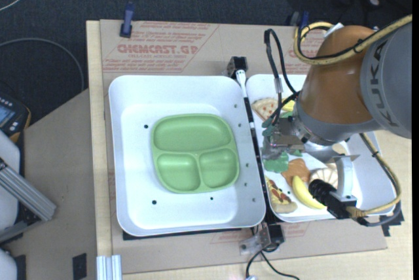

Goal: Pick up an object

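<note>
Yellow banana (pixel 302 193) lies in my right bin (pixel 383 190) among crowded toy food, so I lower my end effector (pixel 278 138) there; whether it grips anything, I cannot tell. Beside it, the left bin (pixel 124 141) carries a green divided tray (pixel 194 152), out of my way.

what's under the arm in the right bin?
Visible beside the arm in the right bin: a banana, pizza slice, something green. Whatever lies directly beneath the wrist is covered.

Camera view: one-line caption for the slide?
KUKA arm reaching into the right bin over toy food including a banana; green divided tray in the left bin.
</note>
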Motion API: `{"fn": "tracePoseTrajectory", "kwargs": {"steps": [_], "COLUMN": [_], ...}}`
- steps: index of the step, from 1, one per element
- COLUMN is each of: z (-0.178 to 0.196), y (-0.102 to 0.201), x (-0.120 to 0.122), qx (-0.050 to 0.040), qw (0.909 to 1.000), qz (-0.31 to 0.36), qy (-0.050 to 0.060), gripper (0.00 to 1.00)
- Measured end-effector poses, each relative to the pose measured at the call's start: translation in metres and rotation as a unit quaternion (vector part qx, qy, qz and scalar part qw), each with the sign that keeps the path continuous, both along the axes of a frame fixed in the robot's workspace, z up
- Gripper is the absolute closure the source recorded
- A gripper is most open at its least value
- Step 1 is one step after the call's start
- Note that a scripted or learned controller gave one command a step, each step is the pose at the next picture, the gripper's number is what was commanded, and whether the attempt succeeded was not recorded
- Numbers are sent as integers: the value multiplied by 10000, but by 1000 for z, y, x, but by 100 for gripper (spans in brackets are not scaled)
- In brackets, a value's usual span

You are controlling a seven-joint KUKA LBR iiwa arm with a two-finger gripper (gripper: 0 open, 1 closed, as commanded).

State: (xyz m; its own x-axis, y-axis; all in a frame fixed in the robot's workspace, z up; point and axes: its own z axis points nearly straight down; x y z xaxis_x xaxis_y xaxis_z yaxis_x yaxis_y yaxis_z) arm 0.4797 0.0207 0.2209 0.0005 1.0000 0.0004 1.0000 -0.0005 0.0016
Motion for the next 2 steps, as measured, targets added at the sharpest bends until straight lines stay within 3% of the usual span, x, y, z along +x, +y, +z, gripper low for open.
{"fn": "tracePoseTrajectory", "kwargs": {"steps": [1, 2], "z": [-38, 107], "y": [-27, -7], "x": [38, 20], "qx": [-13, 10], "qw": [10000, 10000], "qz": [-14, 22], "qy": [7, -75], "gripper": [100, 100]}}
